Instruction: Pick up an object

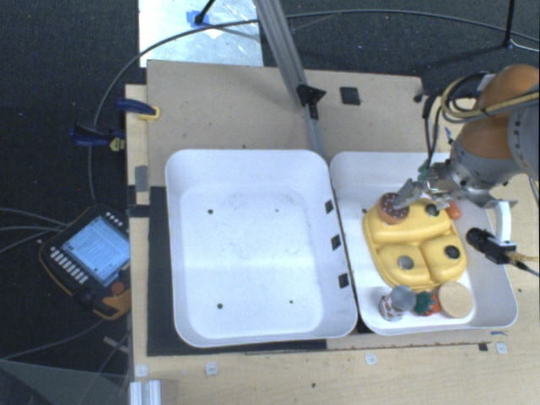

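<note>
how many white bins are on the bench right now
2. The left bin sits at the middle of the bench. The right bin lies against its right side, holding a yellow toy and small items, with the gripper above it.

Two white bins sit on a tan surface: the left bin is plain white with a few small dark dots, and the right bin is the same white. In the right bin lies a bright yellow moulded toy with grey spots. At its upper left is a brown ring speckled pale, possibly a doughnut. Toward the lower right of the frame are a beige disc, a small red-and-green piece and a greyish silver item. The arm is grey with an orange band.
</note>
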Available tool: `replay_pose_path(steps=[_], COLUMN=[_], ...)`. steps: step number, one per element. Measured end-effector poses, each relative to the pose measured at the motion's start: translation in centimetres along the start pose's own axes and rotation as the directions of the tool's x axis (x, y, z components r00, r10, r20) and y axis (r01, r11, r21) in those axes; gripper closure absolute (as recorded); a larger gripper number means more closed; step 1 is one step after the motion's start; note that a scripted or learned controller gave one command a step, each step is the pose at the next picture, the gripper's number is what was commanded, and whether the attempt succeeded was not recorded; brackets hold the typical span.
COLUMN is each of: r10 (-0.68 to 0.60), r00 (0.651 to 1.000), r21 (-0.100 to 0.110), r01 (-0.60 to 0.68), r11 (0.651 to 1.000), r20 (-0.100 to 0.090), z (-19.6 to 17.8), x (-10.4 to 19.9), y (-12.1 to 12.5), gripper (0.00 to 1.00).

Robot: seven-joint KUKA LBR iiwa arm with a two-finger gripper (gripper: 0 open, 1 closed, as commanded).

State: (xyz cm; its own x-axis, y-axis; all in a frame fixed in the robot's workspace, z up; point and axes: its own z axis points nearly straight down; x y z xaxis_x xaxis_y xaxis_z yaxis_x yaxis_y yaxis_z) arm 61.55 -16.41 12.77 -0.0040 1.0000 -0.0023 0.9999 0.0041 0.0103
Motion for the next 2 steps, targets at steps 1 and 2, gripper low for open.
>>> replay_pose_path(steps=[1,2], r10=[-0.001,-0.002], r00=[1.0,1.0], r21=[-0.005,0.002], r01=[0.001,0.002], r11=[1.0,1.0], r20=[-0.004,0.0], z=[-1.2,-7.3], x=[0.1,-0.6], y=[0.2,0.9], gripper=[1.0,1.0])
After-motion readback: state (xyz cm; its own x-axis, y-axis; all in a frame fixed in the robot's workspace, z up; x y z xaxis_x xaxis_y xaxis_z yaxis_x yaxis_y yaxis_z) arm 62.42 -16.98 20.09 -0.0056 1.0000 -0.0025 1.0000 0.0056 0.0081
